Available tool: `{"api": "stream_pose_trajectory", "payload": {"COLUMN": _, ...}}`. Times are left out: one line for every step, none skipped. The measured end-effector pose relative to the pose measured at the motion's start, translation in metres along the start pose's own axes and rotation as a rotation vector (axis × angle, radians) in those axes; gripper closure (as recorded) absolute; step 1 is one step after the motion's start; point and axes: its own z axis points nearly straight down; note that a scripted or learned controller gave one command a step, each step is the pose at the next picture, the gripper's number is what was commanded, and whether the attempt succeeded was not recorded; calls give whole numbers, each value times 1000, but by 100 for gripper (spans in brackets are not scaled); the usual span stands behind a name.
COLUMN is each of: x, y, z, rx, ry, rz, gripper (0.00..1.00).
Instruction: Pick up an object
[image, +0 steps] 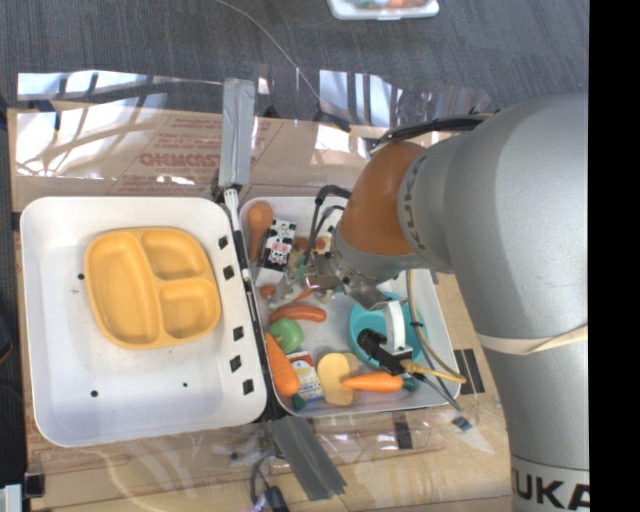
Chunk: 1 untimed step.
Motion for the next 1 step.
{"api": "stream_pose_trajectory", "payload": {"x": -1, "y": -2, "z": -7, "rx": 8, "ry": 1, "rz": -2, "gripper": 100}}
